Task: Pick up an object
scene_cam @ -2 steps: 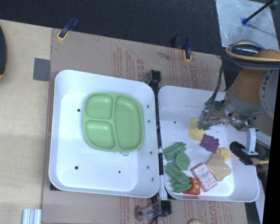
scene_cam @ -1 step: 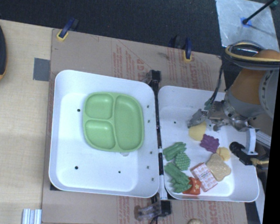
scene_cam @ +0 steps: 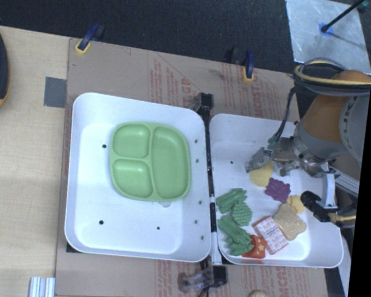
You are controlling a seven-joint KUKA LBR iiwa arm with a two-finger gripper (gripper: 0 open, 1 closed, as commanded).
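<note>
The gripper [scene_cam: 272,160] hangs low over the upper part of the right bin [scene_cam: 230,133], its metal fingertips spread a little apart with nothing between them — it holds no object. Directly beneath and just in front lies a pale yellow piece [scene_cam: 260,177], touching or almost touching the fingertips, and just beside that a purple grape cluster [scene_cam: 277,188].

Further out along the bin floor sit a tan bread slice [scene_cam: 289,222], a red-and-white packet [scene_cam: 270,232], a red piece [scene_cam: 256,248] and a group of green vegetable toys [scene_cam: 233,216], crowded toward the bin's near left corner. The left bin [scene_cam: 83,226] holds a green divided plate [scene_cam: 151,161].

The yellow piece looks like the likeliest target: small, probably light, hard plastic play food, smooth and so liable to slip. A hold across its narrower width, centred, seems safest — the grapes alongside could get nudged or pinched too.
</note>
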